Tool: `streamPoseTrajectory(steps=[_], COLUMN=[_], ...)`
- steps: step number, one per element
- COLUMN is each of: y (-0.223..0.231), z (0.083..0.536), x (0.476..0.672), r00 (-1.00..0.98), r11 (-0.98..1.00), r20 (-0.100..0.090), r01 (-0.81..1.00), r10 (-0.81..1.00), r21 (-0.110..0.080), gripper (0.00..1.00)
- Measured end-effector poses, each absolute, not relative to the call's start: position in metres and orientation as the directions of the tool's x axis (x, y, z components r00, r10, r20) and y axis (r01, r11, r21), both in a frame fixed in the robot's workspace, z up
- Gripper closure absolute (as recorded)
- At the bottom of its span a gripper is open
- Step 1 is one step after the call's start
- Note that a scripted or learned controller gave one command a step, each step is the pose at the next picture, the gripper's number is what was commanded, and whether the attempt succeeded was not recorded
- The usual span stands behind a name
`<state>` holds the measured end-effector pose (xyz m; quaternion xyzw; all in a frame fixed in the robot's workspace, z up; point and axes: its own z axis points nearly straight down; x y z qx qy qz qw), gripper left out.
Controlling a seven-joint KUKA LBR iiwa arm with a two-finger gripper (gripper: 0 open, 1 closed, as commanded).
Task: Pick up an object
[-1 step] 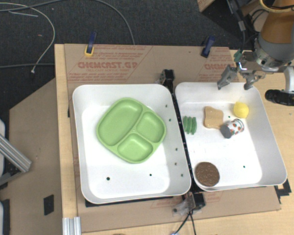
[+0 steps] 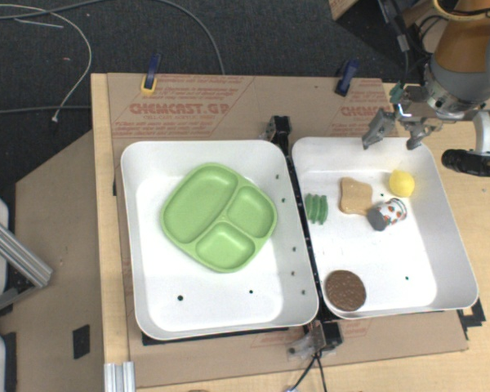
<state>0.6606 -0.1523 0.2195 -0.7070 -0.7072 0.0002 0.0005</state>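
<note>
Five small items (image 2: 356,196) crowd the right bin (image 2: 441,276); the claw (image 2: 394,136) hangs spread above.

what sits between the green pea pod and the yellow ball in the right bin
In the camera view, a tan cookie-shaped piece lies between the green pea pod and the yellow ball, touching neither.

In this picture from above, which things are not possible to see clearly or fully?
- Arm, camera view: cut off by the top and right edges above its orange band.
- Small grey, white and red object in the right bin: too small to identify.
- Gripper, open above the bin's far rim: whether it touches the rim cannot be judged from this slant.
- Green plate: its underside is hidden.
</note>
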Motion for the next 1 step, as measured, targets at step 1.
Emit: streamPoseTrajectory(steps=[1], y=[-0.1473], z=[0.1611], x=[0.6598], r00=[-0.002], r11=[0.002], r20=[0.001], r01=[1.0], r10=[1.0], r21=[-0.002], gripper=[0.0])
